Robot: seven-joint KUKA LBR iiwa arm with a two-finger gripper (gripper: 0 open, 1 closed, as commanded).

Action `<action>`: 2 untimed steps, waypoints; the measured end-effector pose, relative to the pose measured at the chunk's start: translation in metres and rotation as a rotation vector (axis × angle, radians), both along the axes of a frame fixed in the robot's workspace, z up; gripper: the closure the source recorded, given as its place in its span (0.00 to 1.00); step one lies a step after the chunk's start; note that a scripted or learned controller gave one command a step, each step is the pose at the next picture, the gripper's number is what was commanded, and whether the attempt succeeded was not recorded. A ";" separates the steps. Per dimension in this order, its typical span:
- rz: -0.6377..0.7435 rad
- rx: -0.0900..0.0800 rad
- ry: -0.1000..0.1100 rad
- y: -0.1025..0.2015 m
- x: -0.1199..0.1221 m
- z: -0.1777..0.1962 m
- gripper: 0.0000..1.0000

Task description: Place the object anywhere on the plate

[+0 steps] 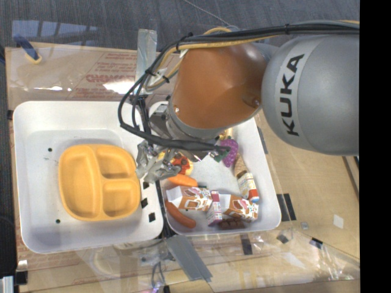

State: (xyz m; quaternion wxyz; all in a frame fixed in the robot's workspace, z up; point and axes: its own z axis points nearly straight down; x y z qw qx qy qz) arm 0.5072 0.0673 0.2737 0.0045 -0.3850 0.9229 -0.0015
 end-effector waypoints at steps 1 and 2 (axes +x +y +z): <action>0.000 0.000 0.006 0.000 -0.001 -0.003 0.00; -0.177 0.002 0.002 0.050 0.019 0.080 0.00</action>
